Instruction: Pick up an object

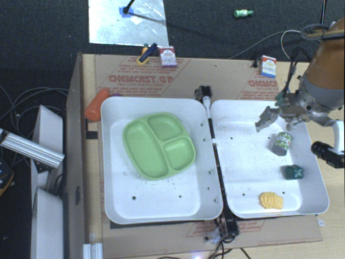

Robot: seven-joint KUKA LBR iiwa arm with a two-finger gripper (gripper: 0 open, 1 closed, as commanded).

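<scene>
Gripper (276,119) hangs over the right bin (237,144), fingers spread and holding nothing, just above the can (282,141) lying near the bin's middle — light, stiff, likely slick and prone to roll, so I'd pinch across its round sides.
</scene>
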